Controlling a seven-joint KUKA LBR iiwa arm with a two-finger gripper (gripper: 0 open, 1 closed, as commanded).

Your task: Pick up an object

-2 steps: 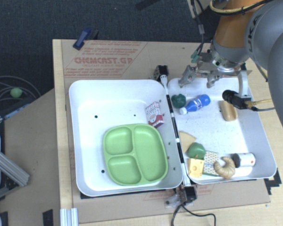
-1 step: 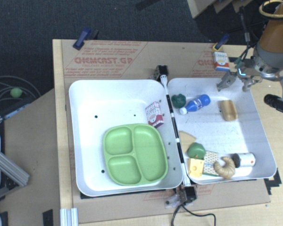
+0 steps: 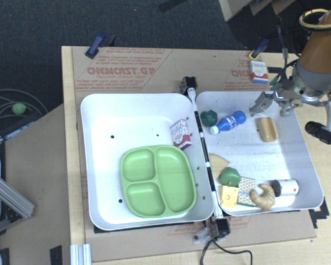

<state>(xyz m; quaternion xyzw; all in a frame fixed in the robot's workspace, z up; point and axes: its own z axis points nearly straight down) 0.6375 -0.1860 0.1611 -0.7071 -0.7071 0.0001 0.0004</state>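
Note:
My gripper [image 3: 273,105] hangs over the far right part of the right bin [image 3: 303,148], its two fingers [image 3: 259,104] spread open with nothing between them. Just in front of it lies a tan bread roll [image 3: 267,129]. To its left a blue bottle [image 3: 229,121] lies on its side next to a dark green piece [image 3: 209,116]. At the near end sit a green apple [image 3: 229,175], a yellow cheese block [image 3: 228,195], a brown pretzel-like piece [image 3: 263,196] and a white cylinder [image 3: 287,187].
The left bin [image 3: 99,148] holds a green divided plate [image 3: 156,180] and a small red-and-white carton [image 3: 180,133] near the shared wall. A small box [image 3: 258,70] lies on the bench behind the right bin. The arm's orange band [image 3: 320,51] stands at the right.

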